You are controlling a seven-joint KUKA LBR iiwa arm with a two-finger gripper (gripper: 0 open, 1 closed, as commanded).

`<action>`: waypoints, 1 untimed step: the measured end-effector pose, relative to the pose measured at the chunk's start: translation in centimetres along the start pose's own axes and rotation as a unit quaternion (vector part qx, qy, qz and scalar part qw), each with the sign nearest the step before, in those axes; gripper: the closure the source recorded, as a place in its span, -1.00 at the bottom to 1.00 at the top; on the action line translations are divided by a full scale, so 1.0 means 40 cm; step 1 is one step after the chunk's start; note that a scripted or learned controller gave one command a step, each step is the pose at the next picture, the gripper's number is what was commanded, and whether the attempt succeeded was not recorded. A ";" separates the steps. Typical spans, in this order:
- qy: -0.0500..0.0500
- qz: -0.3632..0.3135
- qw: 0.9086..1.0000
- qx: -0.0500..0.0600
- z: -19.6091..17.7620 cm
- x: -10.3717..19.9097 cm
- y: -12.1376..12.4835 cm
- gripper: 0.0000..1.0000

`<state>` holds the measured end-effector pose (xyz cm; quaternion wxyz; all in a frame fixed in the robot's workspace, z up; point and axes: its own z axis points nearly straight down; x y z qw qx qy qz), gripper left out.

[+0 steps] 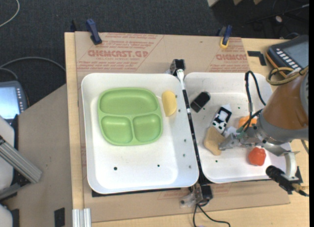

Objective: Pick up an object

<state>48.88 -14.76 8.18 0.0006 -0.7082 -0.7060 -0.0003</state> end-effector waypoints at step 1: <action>-0.003 -0.001 1.000 -0.003 -0.009 -0.129 0.123 -1.00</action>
